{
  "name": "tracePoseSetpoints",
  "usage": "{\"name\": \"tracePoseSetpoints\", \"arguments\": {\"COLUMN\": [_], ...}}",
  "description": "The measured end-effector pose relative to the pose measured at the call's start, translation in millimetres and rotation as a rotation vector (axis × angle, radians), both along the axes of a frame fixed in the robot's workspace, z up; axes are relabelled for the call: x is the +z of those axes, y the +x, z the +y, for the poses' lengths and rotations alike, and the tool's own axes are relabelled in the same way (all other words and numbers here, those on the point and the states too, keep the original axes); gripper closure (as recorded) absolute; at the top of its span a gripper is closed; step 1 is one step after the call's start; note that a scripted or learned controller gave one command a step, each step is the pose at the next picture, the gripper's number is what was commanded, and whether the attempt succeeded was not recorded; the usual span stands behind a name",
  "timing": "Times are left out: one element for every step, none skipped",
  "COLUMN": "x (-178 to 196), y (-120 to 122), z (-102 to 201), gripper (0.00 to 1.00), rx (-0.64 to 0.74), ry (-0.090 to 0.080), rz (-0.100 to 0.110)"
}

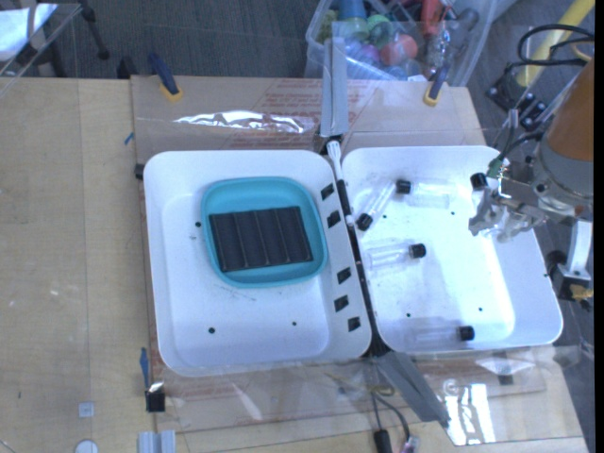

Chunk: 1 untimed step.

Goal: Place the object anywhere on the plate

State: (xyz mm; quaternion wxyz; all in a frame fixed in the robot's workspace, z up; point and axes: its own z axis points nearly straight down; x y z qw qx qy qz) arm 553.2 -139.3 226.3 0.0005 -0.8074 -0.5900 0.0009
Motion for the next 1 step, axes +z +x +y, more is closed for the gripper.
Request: {"name": "tracePoseSetpoints", "arguments": {"x": [0.1], "y": [0.1], "z": [0.0], "gripper": [0.0], "rx": [0.0], "ry": [0.0], "rz": [0.0]}}
